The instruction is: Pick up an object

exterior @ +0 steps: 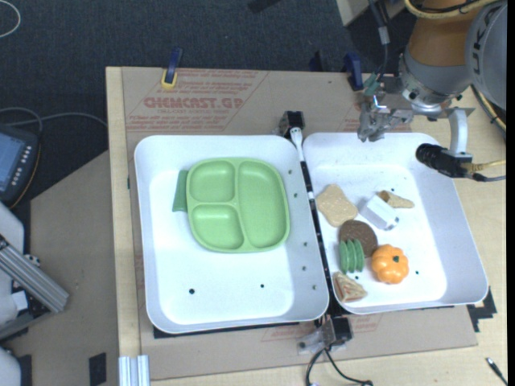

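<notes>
The right bin (451,215) holds several small items: a tan cracker (335,204), a white block (378,212), a small tan piece (396,199), a brown round cookie (359,234), a green ridged piece (351,256), an orange pumpkin (389,264) and a tan wedge (348,286). My gripper (372,129) hangs over the bin's far left rim, well above and behind these items. Nothing shows between its fingers, which look close together.
The left bin (157,215) bears a green divided plate (238,204). A black hinge strip (306,191) runs between the bins. A black cylinder (439,158) on the arm juts over the right bin's far edge. Clamps (170,69) sit on the cardboard at the back.
</notes>
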`<control>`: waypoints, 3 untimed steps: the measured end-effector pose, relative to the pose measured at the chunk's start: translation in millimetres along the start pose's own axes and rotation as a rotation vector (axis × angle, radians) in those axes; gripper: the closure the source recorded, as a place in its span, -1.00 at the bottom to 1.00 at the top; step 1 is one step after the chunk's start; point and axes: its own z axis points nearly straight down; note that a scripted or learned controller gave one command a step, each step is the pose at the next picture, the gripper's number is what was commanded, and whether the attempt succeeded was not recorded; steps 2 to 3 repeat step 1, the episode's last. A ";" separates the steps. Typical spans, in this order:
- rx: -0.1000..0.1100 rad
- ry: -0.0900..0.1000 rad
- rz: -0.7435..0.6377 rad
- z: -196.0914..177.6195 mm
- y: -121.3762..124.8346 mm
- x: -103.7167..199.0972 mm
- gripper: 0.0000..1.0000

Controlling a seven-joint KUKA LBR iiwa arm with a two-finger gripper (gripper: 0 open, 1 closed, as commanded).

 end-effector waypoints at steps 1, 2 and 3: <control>0.006 0.001 -0.001 4.7 -3.0 10.4 1.00; 0.006 0.001 -0.001 4.7 -3.0 10.4 1.00; 0.006 0.001 -0.001 4.7 -3.0 10.4 1.00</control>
